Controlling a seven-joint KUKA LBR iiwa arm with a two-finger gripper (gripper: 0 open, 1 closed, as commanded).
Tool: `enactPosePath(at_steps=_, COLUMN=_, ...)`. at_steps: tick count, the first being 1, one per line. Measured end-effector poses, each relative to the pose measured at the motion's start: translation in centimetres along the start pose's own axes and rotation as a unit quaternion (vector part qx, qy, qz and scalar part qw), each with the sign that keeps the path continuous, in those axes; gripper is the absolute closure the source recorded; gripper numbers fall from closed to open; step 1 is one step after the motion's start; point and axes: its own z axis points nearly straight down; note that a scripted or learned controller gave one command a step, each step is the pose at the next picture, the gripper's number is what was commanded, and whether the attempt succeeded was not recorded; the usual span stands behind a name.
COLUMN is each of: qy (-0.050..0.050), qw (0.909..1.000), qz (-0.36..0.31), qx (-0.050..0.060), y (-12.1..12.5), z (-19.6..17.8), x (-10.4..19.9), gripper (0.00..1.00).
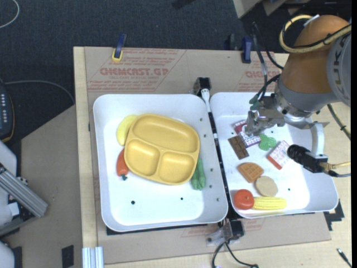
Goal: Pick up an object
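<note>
The arm reaches in from the right, and the gripper [255, 121] hangs low over the right bin [321, 202], by a red-and-white packet [241, 126] and a brown bar [238, 147]. Whether it's clenched or released, I can't tell. A green piece [267, 143], cookie [251, 171], tomato [243, 199] and corn [270, 204] lie nearby. The left bin [111, 200] holds a yellow tray [162, 148].

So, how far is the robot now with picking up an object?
Nothing looks lifted yet. The gripper is low in the right bin, over the small items near the chocolate bar. Whether it has grasped anything cannot be told. The tomato, corn and cookie lie untouched. Grasping and lifting are left.
</note>
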Motion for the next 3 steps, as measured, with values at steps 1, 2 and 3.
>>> enactPosePath(at_steps=1, qy=0.000, qw=1.0000, qz=-0.001, qx=-0.003, y=-0.8, z=-1.7, x=4.6, gripper=1.00)
enactPosePath(at_steps=2, qy=-0.001, qw=1.0000, qz=0.003, qx=0.000, y=-1.2, z=0.3, x=4.0, gripper=1.00)
enactPosePath(at_steps=3, qy=-0.001, qw=1.0000, qz=0.002, qx=-0.003, y=0.2, z=0.1, x=4.1, gripper=1.00)
